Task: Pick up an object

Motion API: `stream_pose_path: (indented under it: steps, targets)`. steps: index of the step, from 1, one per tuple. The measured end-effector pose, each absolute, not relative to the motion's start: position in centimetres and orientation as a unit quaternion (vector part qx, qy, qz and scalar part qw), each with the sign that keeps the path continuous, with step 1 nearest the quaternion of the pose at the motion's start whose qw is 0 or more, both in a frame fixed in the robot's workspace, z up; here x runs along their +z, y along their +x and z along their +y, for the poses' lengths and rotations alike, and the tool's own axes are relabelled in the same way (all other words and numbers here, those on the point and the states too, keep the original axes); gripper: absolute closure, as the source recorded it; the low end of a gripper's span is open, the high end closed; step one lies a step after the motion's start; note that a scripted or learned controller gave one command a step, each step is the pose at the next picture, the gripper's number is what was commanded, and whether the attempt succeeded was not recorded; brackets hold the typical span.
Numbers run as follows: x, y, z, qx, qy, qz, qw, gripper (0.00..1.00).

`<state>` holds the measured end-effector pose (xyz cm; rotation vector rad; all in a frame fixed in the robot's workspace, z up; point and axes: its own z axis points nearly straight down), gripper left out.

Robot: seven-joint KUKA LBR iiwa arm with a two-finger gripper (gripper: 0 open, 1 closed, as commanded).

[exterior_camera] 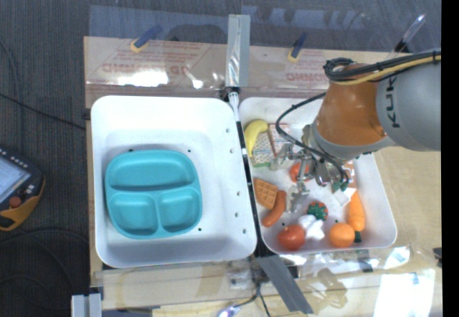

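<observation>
1. While I am watching from my console, I am seeing the bench (401,165) carrying two white bins side by side, with the left bin (143,115) touching the right bin (384,219) along a shared middle edge.
2. I am seeing the arm (409,111) reaching in from the right, its orange band (351,111) hanging over the upper middle of the right bin.
3. I am seeing a teal tray (153,192) with three compartments lying flat in the left bin.
4. I am seeing the gripper (310,181) pointing down into the middle of the right bin, among the toy food; I cannot tell whether it is released, clenched or grasping anything.
5. I am looking at the objects, all lying in the right bin:
   - a banana (252,135) lying against the bin's left wall, near the top;
   - a speckled block (263,149) lying just beside the banana;
   - a waffle (265,192) lying below that, touching a sausage (275,211);
   - a carrot (356,211) lying near the right wall;
   - a tomato (291,237) sitting by the near wall;
   - an orange (341,234) sitting near the carrot's lower end;
   - a white piece (310,226) lying between the tomato and the orange;
   - a small red and green item (316,209), too blurred to name, just below the gripper.
</observation>
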<state>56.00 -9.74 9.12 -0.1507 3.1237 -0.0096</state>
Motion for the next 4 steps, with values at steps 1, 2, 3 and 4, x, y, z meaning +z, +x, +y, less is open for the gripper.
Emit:
stream_pose_path:
  steps: [1,2,3,4]
  targets:
    - [9.2,55.6,-9.6,-0.0035,-0.069,0.998,0.010,0.00]
    - [9.1,52.2,-16.5,-0.0012,0.019,1.000,0.009,0.00]
    - [9.2,49.1,-14.6,-0.0025,0.024,1.000,0.011,0.00]
    - [9.1,49.0,-9.6,-0.0020,0.036,0.999,0.010,0.00]
